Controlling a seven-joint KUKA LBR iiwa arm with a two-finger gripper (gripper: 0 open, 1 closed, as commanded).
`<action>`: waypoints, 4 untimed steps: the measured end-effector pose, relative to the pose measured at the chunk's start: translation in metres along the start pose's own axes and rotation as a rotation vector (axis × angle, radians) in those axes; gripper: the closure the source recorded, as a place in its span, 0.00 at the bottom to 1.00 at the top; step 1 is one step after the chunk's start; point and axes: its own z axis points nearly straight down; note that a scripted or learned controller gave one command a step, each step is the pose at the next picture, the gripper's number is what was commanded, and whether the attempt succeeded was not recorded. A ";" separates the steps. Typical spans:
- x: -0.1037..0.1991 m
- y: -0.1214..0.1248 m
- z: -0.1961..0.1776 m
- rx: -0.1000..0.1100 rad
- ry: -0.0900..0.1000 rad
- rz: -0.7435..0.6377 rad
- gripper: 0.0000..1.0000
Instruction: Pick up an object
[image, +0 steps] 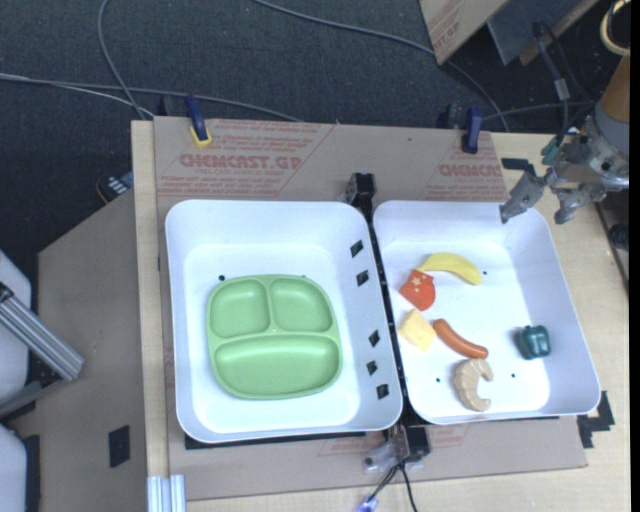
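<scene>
The right bin holds several toy foods: a yellow banana, a red piece, a pale yellow chunk, an orange-red sausage, a tan curved piece and a dark green pepper. My gripper hangs above the bin's far right corner, well away from the foods. Its two fingers are spread apart with nothing between them.
In the left bin lies a green divided plate. Black clips line the divider between the bins. Blue clamps hold the cardboard at the bench's far edge. Cables run across the dark floor behind.
</scene>
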 end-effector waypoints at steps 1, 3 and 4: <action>0.001 0.002 -0.008 -0.013 -0.003 -0.003 0.00; 0.006 0.011 0.088 -0.008 -0.001 -0.003 0.00; 0.012 0.010 0.132 -0.008 -0.001 -0.004 0.00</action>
